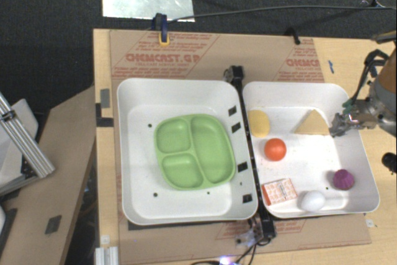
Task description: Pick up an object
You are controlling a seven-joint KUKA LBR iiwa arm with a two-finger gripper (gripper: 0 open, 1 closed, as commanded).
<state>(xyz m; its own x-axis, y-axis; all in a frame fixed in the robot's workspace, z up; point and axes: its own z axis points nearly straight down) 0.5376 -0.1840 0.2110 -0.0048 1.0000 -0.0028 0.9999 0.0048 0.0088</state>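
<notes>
From the overhead camera, the gripper (340, 124) sits at the right edge of the right bin (366, 152), low over its rim, at the end of the grey arm (381, 102) that comes in from the right. The tool is small and dark here, and I cannot tell how far it is open or whether it has hold of anything. Its tip lies just beside the tan wedge (312, 123), a flat triangular piece with a matte, pale cheese-like face; contact between them cannot be made out.

The other things in the right bin lie apart from the tool: a smooth yellow rounded lump (258, 123) near the dividing wall, a glossy orange-red ball (275, 149) below it, a dull purple ball (343, 179) near the right wall, a white egg-shaped object (312, 200) at the front, and a flat red-and-white printed packet (279, 190) touching or just beside the egg.

The left bin (136, 152) holds a light green plastic tray (194, 151) with three moulded compartments and rounded corners, lying tilted. Both bins are shallow white plastic on a cardboard sheet (186, 56) printed in red
</notes>
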